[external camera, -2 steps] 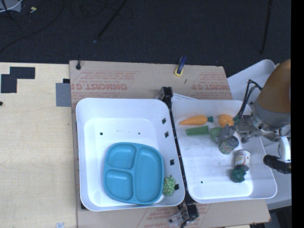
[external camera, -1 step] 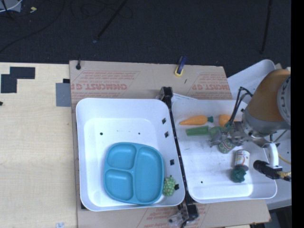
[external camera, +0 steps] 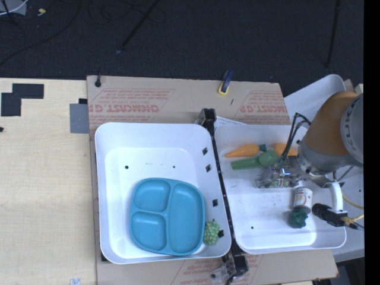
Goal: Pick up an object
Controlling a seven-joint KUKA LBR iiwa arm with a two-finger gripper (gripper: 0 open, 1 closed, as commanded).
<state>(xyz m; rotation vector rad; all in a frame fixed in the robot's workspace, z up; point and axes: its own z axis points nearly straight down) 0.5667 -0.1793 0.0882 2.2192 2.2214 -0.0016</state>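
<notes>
Gripper (external camera: 274,177) low in the right bin (external camera: 261,233), its tip a blur so I cannot tell its grip, orange carrot (external camera: 242,151) and green piece (external camera: 254,161) just beside it, small jar (external camera: 301,197), dark green lump (external camera: 297,219), blue divided plate (external camera: 167,215) and green grapes (external camera: 211,233) in the left bin (external camera: 119,141).

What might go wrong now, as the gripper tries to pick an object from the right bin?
1. The gripper sits among crowded items: a carrot, a green piece and a small jar. It may pinch two at once or push one aside.
2. The jar and the dark green toy touch, so lifting one may drag the other.
</notes>
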